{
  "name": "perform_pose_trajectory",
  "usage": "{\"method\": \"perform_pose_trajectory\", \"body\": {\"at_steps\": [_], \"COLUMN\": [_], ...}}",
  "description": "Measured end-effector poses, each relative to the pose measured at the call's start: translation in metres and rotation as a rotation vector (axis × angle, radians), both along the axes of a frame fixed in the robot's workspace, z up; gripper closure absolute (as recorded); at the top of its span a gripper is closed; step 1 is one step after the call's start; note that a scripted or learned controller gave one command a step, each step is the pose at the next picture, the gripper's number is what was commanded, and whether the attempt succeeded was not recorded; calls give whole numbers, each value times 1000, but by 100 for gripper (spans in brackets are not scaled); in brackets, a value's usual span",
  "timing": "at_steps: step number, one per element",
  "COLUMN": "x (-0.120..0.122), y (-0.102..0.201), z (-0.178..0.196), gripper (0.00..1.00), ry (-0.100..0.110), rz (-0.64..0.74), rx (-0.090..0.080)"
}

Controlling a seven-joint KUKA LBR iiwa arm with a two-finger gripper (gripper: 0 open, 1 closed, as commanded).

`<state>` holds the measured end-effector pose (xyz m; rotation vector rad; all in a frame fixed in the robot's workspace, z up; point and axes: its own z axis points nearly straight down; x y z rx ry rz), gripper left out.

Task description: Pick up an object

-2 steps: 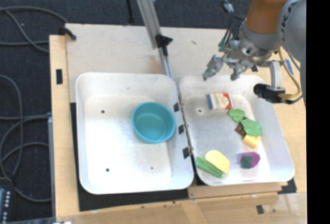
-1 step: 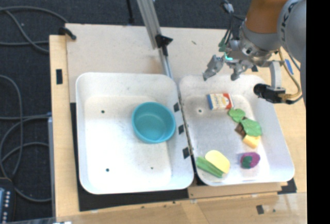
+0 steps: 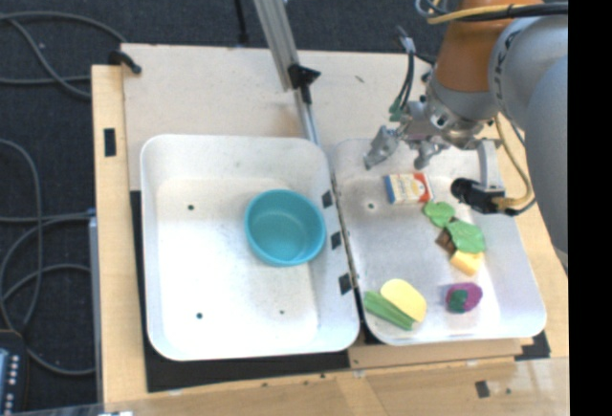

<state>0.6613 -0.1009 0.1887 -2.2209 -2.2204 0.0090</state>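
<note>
- Progress so far looks nil to us: we see nothing lifted, and every candidate object lies on a bin floor.
- Our gripper [image 3: 406,144] hangs over the far rim of the right bin [image 3: 521,285], with its fingers spread apart and nothing between them.
- Just beside it, a little nearer the camera, lies the small white and orange box [image 3: 405,187]; we judge it the closest thing to pick, though the task names no particular object.
- Toward the bin's right side we see a green piece [image 3: 439,212] and, beyond a small brown one, a second green piece [image 3: 468,235] touching a yellow block [image 3: 466,262].
- At the near side lie a yellow and green item [image 3: 399,303] and, a short way to its right, a purple and green object [image 3: 462,298].
- The left bin [image 3: 172,309] holds a blue bowl [image 3: 284,227], standing alone with bare floor all round it.
- What is left, as we judge it: descend, close on one object, and raise it.
- For room, the box has open floor on its left, toward the wall between the bins; its right side is tighter, with a black fitting [image 3: 475,195] and cable hanging there.
- The clustered pieces would crowd the fingers, and the metal post [image 3: 274,22] rises behind the bins, so we would keep any swing low on that side.
</note>
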Motion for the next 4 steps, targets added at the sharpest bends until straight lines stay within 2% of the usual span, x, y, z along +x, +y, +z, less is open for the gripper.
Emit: {"method": "perform_pose_trajectory", "body": {"at_steps": [2, 3, 4], "x": [2, 4, 10], "y": [-4, -4, -12], "z": [-85, -71, -20], "gripper": [0, 100, 100], "ry": [-11, -16, -11], "rz": [-3, -6, 0], "rx": [-4, -1, 3]}}
